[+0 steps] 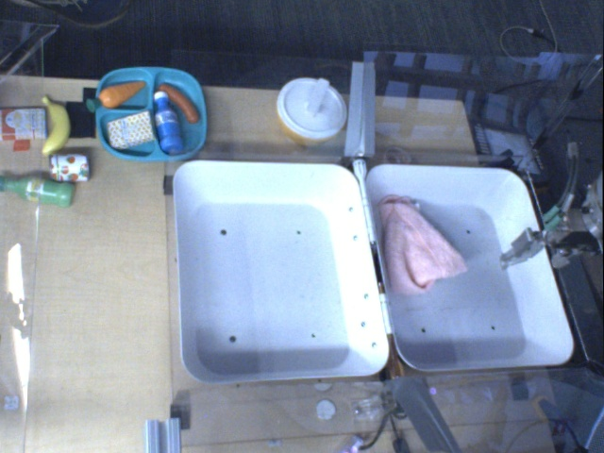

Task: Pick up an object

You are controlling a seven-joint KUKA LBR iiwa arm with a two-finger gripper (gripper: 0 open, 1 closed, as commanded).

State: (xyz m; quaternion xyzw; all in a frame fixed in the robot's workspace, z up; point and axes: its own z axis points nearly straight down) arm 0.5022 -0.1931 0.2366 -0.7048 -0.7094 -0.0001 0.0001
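Nearest you, along the bottom edge, you see only blurred clutter below the bins that cannot be made out. Above it the left bin [269, 272] and the right bin [472, 272] sit side by side, their inner walls touching along a grey divider bar [358, 111] that runs up between them. In the right bin your object, a crumpled pink cloth [420, 245], lies against the left wall in the upper half; the floor to its right and below it is bare white. The gripper [525, 246] reaches over that bin's right rim, well apart from the cloth, with nothing between its fingers; it is small and partly cut off by the frame edge, so you cannot tell how wide it stands. The arm behind it is mostly out of frame. Beyond the bins, on the bench, you find a round white lid on a yellow cup [311, 109], a blue divided tray [151, 113] with toy food, and at far left a banana [57, 125], a small can [69, 167] and a green bottle [38, 190].
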